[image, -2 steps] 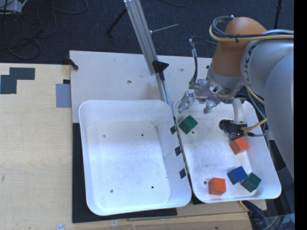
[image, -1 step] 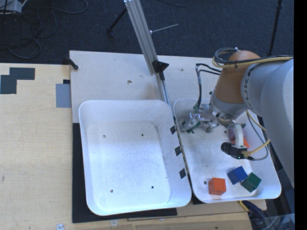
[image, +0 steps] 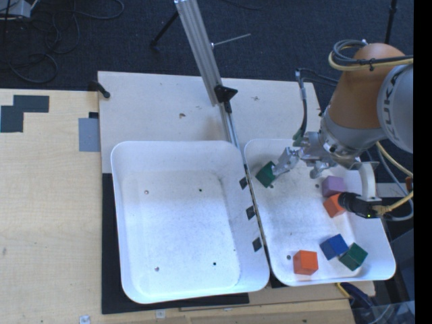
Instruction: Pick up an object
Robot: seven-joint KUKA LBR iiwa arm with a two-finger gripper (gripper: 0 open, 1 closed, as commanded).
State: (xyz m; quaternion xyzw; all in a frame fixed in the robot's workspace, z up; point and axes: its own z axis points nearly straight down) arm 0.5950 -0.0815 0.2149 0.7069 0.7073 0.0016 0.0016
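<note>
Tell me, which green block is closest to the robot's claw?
The green block at the right bin's top left, right by the gripper. The other green block sits far down beside the blue block.

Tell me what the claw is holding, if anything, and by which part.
The claw appears to hold the dark green block by its upper right edge, above the right bin; the exact contact is too small to confirm.

Blocks (image: 334,246) crowding right bin (image: 283,208)

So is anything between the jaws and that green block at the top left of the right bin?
Nothing visible. The gripper sits right beside the green block, up against it, near the bin's upper left wall. The other blocks lie apart, toward the bin's right and lower side.
</note>
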